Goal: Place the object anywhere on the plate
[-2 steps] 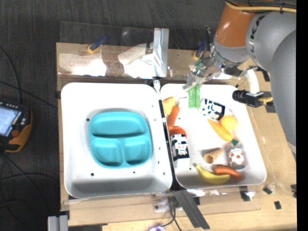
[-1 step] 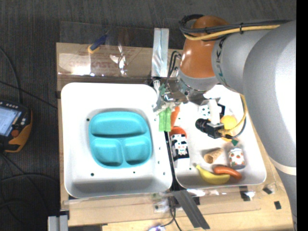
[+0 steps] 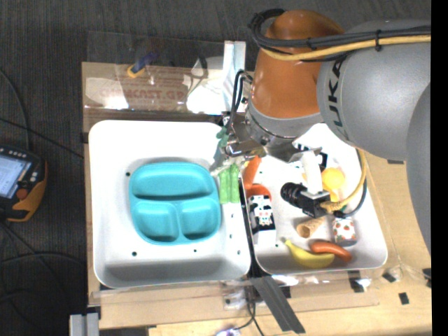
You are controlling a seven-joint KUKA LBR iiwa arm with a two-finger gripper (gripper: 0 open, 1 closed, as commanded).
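A blue plate [image 3: 175, 201] with three compartments lies in the left white bin [image 3: 112, 257]. My gripper [image 3: 229, 161] hangs over the wall between the two bins, under the orange wrist band. A green ribbed object [image 3: 229, 185] sticks out below it, gripped at its top end. The object hovers just past the plate's right rim, above the bin divider.
The right bin [image 3: 371, 254] holds several toys: an orange carrot [image 3: 250, 169], a black-and-white item [image 3: 261, 212], a white bottle [image 3: 310, 170], a lemon [image 3: 334, 179], a cone [image 3: 312, 226], a banana [image 3: 308, 256]. A handheld pendant [image 3: 17, 180] lies at the far left.
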